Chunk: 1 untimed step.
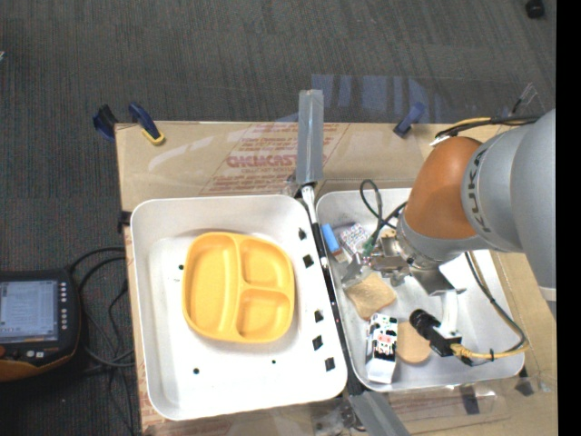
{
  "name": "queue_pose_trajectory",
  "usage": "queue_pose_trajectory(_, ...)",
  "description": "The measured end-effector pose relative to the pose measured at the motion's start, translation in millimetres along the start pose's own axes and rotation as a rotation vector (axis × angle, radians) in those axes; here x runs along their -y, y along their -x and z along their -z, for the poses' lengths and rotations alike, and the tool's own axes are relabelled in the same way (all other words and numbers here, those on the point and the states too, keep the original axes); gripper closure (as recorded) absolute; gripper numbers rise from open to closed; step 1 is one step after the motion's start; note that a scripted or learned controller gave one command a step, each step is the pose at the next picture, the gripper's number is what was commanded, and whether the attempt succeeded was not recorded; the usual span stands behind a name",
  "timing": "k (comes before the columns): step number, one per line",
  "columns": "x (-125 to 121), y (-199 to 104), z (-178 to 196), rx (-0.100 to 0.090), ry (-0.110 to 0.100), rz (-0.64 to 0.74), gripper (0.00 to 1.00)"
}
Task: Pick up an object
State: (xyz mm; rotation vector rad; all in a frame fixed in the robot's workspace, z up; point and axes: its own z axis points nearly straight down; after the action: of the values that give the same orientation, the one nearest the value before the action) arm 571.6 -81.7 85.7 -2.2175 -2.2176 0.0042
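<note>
yellow tray, white bins, tan sponge

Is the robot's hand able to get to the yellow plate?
Probably yes. The yellow plate lies uncovered in the left bin, nothing on top; the hand hangs over the right bin, beside it.

The two-finger gripper hangs inside the right shallow white bin. Just below it lies a tan sponge-like square; lower still, a black-and-white carton. Far left, a yellow divided plastic plate sits in the left white bin.
</note>
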Motion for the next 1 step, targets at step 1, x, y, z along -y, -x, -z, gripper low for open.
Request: queue_pose_trajectory(1,-1.2,0.8,10.2,-0.001,0.002,-0.006,1.00)
